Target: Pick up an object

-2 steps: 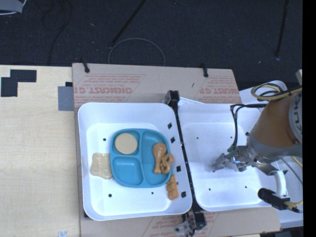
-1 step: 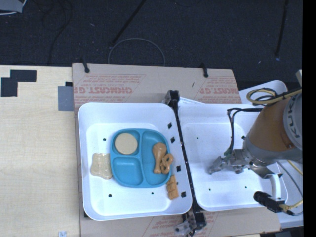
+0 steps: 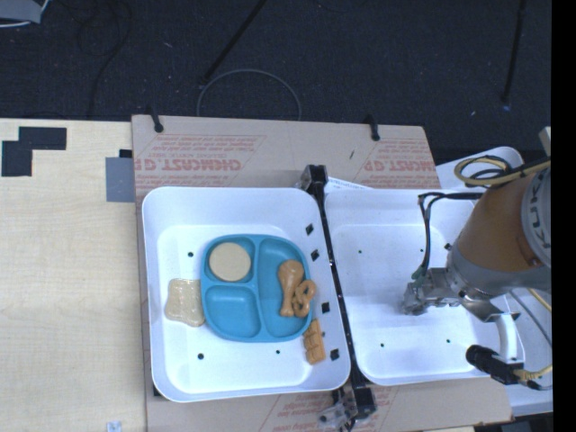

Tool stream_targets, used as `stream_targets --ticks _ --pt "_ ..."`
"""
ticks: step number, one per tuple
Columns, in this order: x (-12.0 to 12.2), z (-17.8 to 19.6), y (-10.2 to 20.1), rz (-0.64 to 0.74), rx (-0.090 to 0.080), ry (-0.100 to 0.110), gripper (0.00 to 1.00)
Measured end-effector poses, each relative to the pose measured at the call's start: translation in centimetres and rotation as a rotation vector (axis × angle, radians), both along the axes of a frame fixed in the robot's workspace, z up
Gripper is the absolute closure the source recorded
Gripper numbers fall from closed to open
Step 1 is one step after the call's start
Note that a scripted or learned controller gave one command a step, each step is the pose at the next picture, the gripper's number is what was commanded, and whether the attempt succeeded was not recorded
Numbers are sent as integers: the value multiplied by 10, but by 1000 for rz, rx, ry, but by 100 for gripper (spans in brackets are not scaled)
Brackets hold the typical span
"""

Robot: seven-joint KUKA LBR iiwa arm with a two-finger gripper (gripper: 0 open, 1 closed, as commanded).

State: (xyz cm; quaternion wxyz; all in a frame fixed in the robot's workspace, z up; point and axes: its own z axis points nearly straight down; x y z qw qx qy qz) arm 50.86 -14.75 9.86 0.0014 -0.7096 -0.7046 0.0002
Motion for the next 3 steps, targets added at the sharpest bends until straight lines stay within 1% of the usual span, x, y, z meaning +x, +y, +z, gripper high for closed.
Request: stream_targets --ticks 1,2,3 --pt "2 42 2 8 -1 -3 100" --pt "-1 102 8 8 -2 -5 100" --pt "0 154 7 8 -2 -4 100"
